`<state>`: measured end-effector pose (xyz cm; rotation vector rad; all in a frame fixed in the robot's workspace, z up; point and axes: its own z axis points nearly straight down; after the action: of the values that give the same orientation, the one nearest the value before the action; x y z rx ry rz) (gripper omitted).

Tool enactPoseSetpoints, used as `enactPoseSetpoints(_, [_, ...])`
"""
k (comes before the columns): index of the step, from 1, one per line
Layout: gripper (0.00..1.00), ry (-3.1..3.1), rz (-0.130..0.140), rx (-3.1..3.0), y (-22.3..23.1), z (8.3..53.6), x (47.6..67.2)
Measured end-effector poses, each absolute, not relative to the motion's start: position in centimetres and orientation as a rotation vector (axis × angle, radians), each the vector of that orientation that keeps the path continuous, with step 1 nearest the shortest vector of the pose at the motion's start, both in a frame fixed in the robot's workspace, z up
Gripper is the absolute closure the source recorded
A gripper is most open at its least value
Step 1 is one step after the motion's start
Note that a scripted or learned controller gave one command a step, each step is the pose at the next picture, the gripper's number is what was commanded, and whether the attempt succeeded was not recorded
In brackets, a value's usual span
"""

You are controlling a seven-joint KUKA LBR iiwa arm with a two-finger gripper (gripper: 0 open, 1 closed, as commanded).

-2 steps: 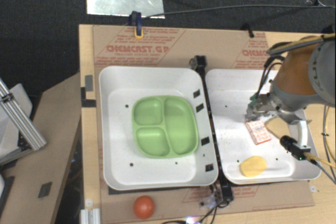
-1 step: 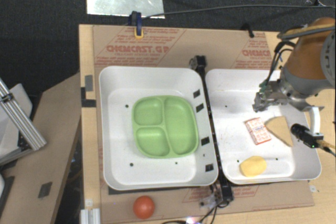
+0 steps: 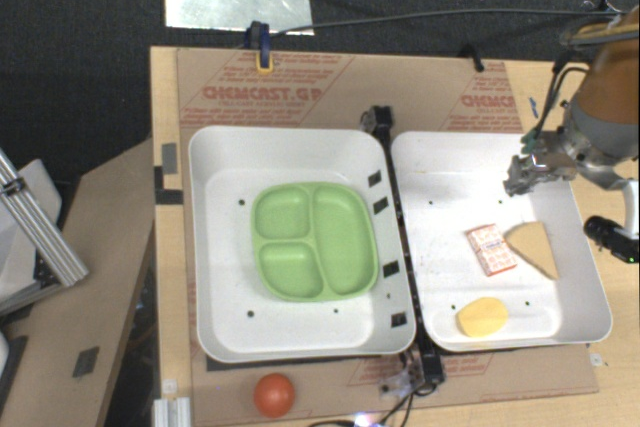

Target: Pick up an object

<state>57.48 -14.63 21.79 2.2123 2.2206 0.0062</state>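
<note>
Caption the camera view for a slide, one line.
The arm's tool hangs over the right bin holding three small items; a green divided plate lies in the left bin.

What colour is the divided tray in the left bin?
Light green tray, seen in the camera view.

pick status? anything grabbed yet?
Done: nothing looks lifted; the pink packet, tan wedge and yellow piece all lie on the floor of the right bin. In hand: the gripper sits over that bin's upper right, apart from them. Left: descend, grasp, lift.
</note>
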Motion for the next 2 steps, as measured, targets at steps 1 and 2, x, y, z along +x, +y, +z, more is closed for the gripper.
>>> enactPoseSetpoints(1, [1.0, 2.225, 0.004, 2.213, -14.7, 24.3, 57.6])
enactPoseSetpoints(2, [1.0, 2.231, 0.003, 2.212, -9.3, 23.2, 57.5])
